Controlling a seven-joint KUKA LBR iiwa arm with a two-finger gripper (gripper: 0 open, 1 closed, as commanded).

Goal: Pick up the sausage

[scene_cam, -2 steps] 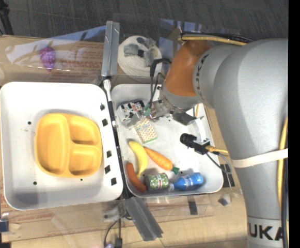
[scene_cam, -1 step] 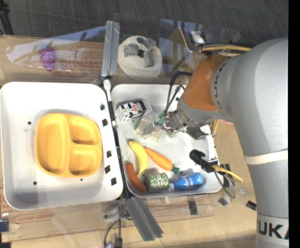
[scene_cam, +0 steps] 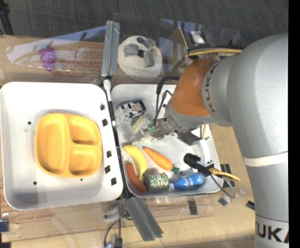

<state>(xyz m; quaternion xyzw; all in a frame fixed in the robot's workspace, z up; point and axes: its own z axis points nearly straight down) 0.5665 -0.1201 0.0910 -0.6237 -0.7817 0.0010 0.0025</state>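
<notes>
Sausage (scene_cam: 131, 175): lies at right bin (scene_cam: 207, 148) front-left corner, beside banana (scene_cam: 137, 159); not lifted.
Gripper (scene_cam: 151, 129): above bin centre; opening cannot be determined.
Remaining: approach, grasp, lift.

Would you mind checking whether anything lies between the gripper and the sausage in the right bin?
Yes. The gripper sits mid-bin, while the sausage lies at the bin's near left corner. The banana lies between them, its lower end overlapping the sausage's top. A small can sits close against the sausage's right side.
</notes>
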